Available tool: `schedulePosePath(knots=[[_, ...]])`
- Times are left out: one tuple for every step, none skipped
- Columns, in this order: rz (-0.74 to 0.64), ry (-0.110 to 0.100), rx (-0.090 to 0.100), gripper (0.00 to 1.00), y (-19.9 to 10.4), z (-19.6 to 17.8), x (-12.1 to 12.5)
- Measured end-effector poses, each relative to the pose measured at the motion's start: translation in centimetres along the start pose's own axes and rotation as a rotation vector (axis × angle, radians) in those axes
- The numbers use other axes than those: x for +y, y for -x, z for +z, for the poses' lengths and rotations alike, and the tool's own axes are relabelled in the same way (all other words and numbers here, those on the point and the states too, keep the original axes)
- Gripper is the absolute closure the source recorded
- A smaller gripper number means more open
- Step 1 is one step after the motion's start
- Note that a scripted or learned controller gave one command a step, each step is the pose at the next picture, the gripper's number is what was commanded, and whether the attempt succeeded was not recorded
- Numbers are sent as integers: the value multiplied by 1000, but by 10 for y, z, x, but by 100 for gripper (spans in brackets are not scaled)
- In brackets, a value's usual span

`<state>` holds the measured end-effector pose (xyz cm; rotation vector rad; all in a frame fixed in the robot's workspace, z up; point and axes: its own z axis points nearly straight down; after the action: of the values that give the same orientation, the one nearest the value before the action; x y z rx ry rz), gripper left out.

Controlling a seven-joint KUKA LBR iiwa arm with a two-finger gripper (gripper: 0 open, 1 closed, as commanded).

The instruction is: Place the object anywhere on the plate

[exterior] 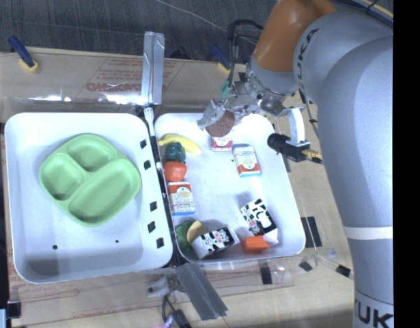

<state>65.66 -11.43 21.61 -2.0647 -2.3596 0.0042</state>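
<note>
My gripper [227, 115] clasps a brown object [222, 123] above the right bin's [291, 203] far edge (shallow-looking hold), so carrying it left to the green plate [90, 178] could shake it loose.

Arm [346, 108] reaches in from right, orange band far side. Gripper [220, 118] points left, low over the right bin's far edge.

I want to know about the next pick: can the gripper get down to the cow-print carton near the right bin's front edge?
Probably yes: the cow-print carton lies uncovered from above, though an orange piece touches it.
</note>
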Motion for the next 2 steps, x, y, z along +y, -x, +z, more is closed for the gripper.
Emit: schedulePosePath(knots=[[-8, 0, 0, 100, -98, 27, -68], [-181, 2, -2, 100, -167, 14, -93]])
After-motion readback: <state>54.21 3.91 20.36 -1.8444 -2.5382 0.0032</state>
